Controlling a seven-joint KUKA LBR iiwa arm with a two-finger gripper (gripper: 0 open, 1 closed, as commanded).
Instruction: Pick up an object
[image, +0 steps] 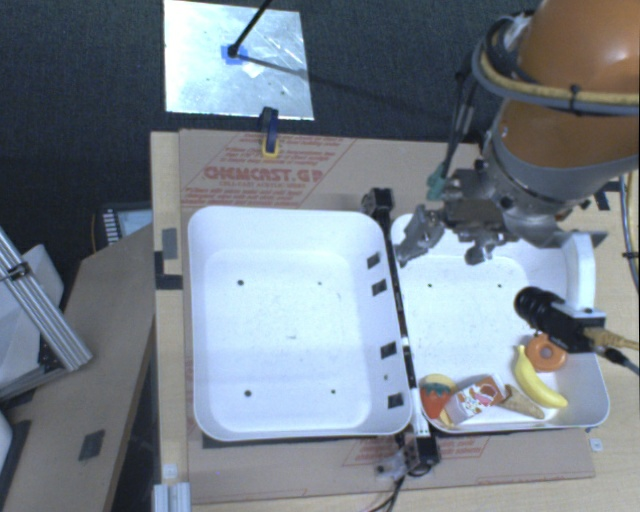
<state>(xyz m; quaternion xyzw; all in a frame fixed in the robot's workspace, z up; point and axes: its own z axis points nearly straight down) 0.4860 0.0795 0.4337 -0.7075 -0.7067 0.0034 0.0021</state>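
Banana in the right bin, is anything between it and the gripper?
Nothing visible lies between them. The gripper hangs over the far end of the right bin, and the floor from there to the banana is bare. A small orange round thing beside the banana's far end may crowd a grasp.

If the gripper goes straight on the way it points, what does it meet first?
Probably the bare floor of the right white bin; the gripper hangs over its left part, away from the yellow banana. Depth is unclear.
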